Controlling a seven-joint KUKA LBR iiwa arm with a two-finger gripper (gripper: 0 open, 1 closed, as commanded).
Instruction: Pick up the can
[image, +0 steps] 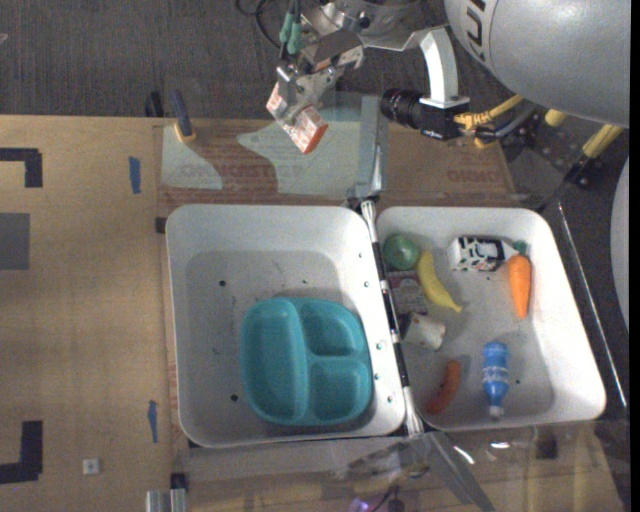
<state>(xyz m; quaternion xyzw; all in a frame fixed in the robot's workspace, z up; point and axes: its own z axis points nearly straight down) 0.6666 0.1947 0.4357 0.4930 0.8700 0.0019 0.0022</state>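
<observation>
A small can (303, 124) with a red and white label hangs tilted in the air, high above the far edge of the left bin (200, 250). My gripper (296, 100) is at the top of the camera view and is shut on the can's upper part. The can's lower end sticks out below the fingers. The arm reaches in from the upper right.
A teal divided plate (305, 362) lies in the left bin. The right bin (570, 330) holds a green fruit (401, 250), banana (437, 282), milk carton (480, 252), carrot (519, 285), white cup (426, 331), sausage (446, 386) and blue bottle (494, 377).
</observation>
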